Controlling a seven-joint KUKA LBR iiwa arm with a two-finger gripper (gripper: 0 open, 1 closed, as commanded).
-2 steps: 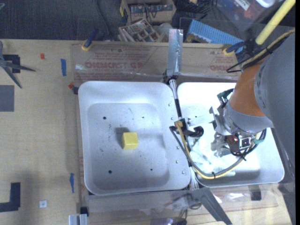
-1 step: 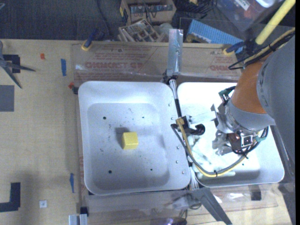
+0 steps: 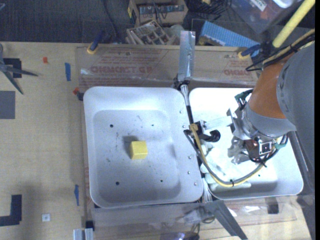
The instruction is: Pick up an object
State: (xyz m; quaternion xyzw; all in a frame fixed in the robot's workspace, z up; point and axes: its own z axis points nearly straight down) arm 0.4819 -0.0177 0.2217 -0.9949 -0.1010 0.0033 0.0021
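Camera view: looks down at a slant on two white bins sitting side by side on a tan bench.
Left bin [image 3: 100,109]: takes up the middle of the frame, a bit grubby, with dark specks scattered over the floor.
Yellow block [image 3: 139,149]: the thing to grab, sitting on the left bin's floor near its middle, a bit left of centre, nothing touching it.
Right bin [image 3: 285,181]: right side of the frame, very brightly lit, so its floor is mostly washed out.
Arm [image 3: 292,94]: comes in from the right, grey body with the orange band showing at upper right, hanging over the right bin.
Gripper [image 3: 239,151]: down low in the right bin, centre-right of the frame, well apart from the yellow block.
Fingers: honestly cannot tell if they're apart or together, the glare and wrist clutter hide them.
Cable [image 3: 220,178]: a yellow and black one loops from the divider between the bins down along the right bin's lower left part.
Cardboard sheet [image 3: 130,64]: lies behind both bins along the top, with faded red lettering.
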